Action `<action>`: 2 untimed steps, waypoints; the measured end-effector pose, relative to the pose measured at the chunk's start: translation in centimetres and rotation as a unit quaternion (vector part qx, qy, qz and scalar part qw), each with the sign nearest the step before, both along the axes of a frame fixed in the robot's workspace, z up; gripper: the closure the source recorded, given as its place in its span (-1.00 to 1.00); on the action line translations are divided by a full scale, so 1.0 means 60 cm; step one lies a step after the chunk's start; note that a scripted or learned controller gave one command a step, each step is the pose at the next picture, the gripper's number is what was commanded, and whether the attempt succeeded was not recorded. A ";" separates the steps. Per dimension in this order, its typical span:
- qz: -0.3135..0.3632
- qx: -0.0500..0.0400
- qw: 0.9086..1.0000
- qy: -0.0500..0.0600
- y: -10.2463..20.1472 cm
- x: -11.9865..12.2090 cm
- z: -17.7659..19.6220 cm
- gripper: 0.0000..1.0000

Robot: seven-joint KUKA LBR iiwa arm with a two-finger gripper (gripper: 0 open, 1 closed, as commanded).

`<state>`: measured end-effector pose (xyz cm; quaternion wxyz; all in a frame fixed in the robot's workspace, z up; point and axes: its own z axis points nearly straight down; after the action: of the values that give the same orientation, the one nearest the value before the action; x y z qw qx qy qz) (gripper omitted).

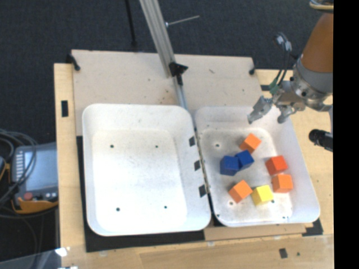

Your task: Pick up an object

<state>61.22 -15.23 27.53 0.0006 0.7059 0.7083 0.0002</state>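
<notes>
Down at the near edge, the yellow cube (262, 195) sits in the right bin (300, 214), touching an orange cube (240, 190) on its left. Just beyond them, another orange cube (282, 182) lies right up against a red-orange cube (276, 165). In the middle of the bin, two blue cubes (235, 162) are pressed together, and a lone orange cube (251, 142) rests just behind them. Up over the bin's far right corner hangs the gripper (271, 111), its two grey fingers spread apart, nothing between them, clear of every cube. The left bin (90, 122) lies alongside on the table (64, 144), with a slanted aluminium post (160, 32) rising behind both bins.
</notes>
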 end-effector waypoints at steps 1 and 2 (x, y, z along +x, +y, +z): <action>0.000 0.000 1.000 0.000 0.000 0.000 0.000 -1.00; -0.002 -0.001 1.000 0.003 -0.014 0.005 -0.099 -1.00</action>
<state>61.49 -16.06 21.58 -0.0009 0.7074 0.7068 -0.0022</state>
